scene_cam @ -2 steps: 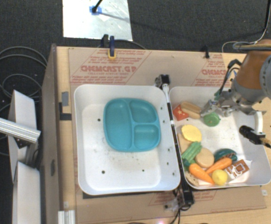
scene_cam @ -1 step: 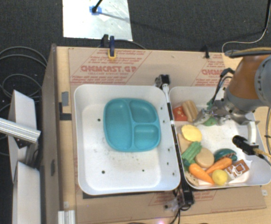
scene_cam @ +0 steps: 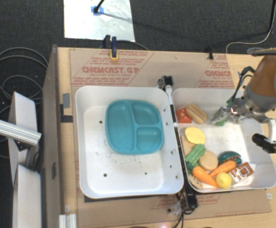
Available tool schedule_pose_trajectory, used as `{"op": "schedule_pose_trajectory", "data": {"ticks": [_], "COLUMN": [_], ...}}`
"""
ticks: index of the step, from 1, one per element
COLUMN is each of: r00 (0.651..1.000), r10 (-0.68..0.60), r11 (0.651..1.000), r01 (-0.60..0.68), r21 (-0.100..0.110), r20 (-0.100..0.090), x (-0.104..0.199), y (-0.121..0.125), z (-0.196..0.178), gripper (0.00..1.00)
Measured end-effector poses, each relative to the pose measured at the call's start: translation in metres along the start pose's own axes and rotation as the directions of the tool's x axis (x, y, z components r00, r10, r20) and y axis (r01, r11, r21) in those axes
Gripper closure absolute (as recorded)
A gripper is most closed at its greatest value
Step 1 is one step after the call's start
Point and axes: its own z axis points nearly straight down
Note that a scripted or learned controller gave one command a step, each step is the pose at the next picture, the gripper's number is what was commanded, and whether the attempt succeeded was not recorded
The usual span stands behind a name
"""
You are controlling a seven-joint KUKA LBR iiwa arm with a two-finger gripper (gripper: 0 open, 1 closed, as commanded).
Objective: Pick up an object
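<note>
Item 1, arm (scene_cam: 271, 82): I see it entering from the right, grey with an orange band, bent down over the far part of the right bin (scene_cam: 266, 172).

Item 2, tool (scene_cam: 222, 116): low above the bin floor, just right of the hot dog bun (scene_cam: 196, 113). I cannot tell whether it is wide or narrow, and I see nothing gripped.

Item 3, pickable objects, all in the right bin: bun and a red piece (scene_cam: 183, 116) at the far left; a yellow piece (scene_cam: 195, 136) mid-bin; green vegetable (scene_cam: 194, 155), round beige piece (scene_cam: 208, 161), two carrots (scene_cam: 205, 176), lemon (scene_cam: 223, 180) and a brown-and-white packet (scene_cam: 243, 171) clustered at the near edge.

Item 4, left bin (scene_cam: 93, 175): holds a teal divided plate (scene_cam: 134, 127).

Item 5, writing: I read "CHEMCAST GP" in red on the cardboard (scene_cam: 128, 65) covering the surface, repeated at an angle on its right.
</note>
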Motion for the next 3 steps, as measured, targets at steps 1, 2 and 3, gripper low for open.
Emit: {"op": "schedule_pose_trajectory", "data": {"ticks": [1, 2, 3], "r00": [1.000, 1.000, 1.000], "r10": [-0.004, -0.013, -0.014], "r11": [1.000, 1.000, 1.000], "r01": [0.004, 0.013, 0.014], "r21": [-0.003, -0.001, -0.006], "r20": [-0.002, -0.005, -0.007], "x": [0.003, 0.080, 0.158], "y": [0.001, 0.024, -0.010], "z": [-0.011, 0.001, -0.106], "gripper": [1.00, 1.00, 1.00]}}
